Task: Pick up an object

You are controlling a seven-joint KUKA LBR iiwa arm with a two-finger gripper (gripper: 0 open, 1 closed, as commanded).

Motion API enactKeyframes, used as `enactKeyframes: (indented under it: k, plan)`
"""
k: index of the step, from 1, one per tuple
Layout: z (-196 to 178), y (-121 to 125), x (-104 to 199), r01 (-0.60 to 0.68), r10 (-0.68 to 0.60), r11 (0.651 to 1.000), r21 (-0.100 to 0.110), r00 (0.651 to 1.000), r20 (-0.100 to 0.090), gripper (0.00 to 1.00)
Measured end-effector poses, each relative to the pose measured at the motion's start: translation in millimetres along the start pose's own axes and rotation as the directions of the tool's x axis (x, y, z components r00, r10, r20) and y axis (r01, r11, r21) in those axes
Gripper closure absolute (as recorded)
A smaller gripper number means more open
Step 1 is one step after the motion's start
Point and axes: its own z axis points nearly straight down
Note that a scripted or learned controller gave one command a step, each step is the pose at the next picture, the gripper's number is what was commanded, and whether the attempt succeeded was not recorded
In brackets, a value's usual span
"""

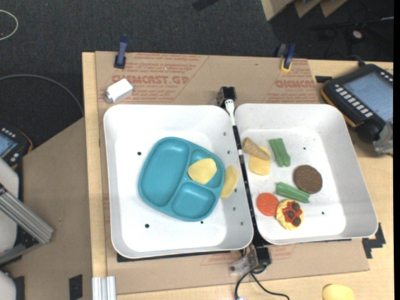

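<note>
From above, the bench [187,74] carries two shallow white bins side by side. The left bin [125,230] holds a teal divided plate [165,180], with a pale yellow chip-like piece [202,170] lying in its upper right compartment; a second yellow piece [230,181] lies just off the plate's right edge, against the bin wall. The right bin [331,136] holds the loose toy food: a tan wedge [254,147] touching a yellow chunk [260,165] below it, an upright green piece [279,152] just beside them, a brown round cookie [307,179], a second green piece [292,192] lying slantwise under the cookie, an orange-red disc [267,204], and a yellow pizza-like piece with red spots [290,214] touching that disc. The state of the jaws cannot be told here.
</note>
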Motion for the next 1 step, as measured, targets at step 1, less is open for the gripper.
enactKeyframes:
  k: [1]
  plan:
    - [-82.4, 0.5, -31.9, -0.006, 0.006, 1.000, -0.005, 1.000, 0.004, 1.00]
